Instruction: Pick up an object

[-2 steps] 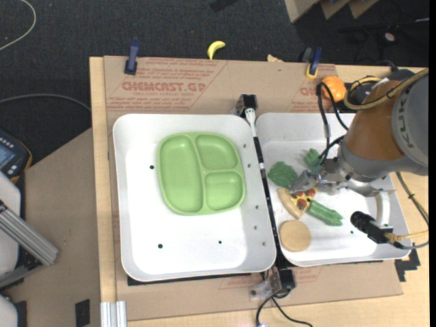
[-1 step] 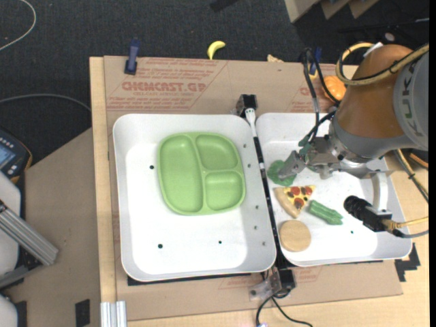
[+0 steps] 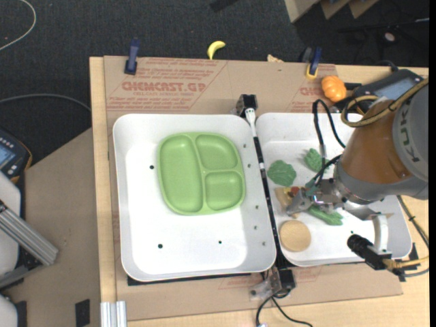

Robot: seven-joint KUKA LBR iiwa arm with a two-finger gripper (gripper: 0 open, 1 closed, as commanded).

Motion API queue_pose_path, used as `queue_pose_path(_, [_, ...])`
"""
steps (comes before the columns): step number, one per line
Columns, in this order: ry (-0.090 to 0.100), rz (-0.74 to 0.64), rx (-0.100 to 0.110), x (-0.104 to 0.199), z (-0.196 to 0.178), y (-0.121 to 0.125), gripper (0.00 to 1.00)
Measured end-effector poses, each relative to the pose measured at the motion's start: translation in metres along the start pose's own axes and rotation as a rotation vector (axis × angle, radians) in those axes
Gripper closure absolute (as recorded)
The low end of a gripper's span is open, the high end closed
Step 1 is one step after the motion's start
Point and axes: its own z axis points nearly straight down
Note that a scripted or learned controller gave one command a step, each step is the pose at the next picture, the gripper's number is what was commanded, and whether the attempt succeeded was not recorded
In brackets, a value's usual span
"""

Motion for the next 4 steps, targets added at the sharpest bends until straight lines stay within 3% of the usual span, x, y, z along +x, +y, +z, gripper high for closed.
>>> queue_pose_path(1, [-0.002,-0.006,-0.025,0.001,0.008,-0.003,0.0])
queue_pose_path(2, [-0.006,-0.008,-0.035,-0.001,0.007,-0.01,0.0])
queue_pose_path(3, [-0.004,-0.006,-0.019,-0.015,0.011,0.027,0.0])
queue_pose_path(4, [-0.002,-0.005,-0.015,-0.014,0.002,0.024,1.0])
